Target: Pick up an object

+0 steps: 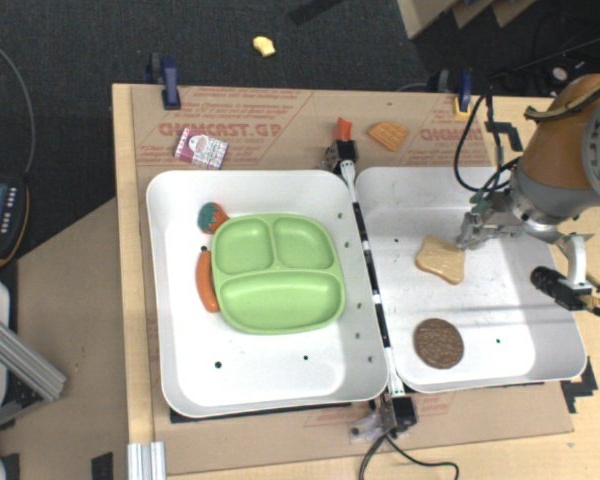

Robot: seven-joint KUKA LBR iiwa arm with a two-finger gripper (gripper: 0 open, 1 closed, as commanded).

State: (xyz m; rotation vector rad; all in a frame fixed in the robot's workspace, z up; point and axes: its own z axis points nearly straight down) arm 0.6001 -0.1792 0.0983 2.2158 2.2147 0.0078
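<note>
In the right bin (540,358) lie a tan slice of bread (440,261) and, nearer the front, a round brown patty (439,343). My gripper (472,230) hangs low over the right bin, just right of and behind the bread slice, close to its upper right corner. The left bin (180,358) holds a green divided plate (277,272), an orange sausage (206,280) along its left side, and a small red and teal toy (212,216) at its back left corner.
On the cardboard behind the bins lie a small pink packet (200,147), an orange cracker (387,134) and a small orange piece (343,127). A yellow scrap (265,45) lies on the dark floor. Blue clamps (167,80) hold the board's back edge.
</note>
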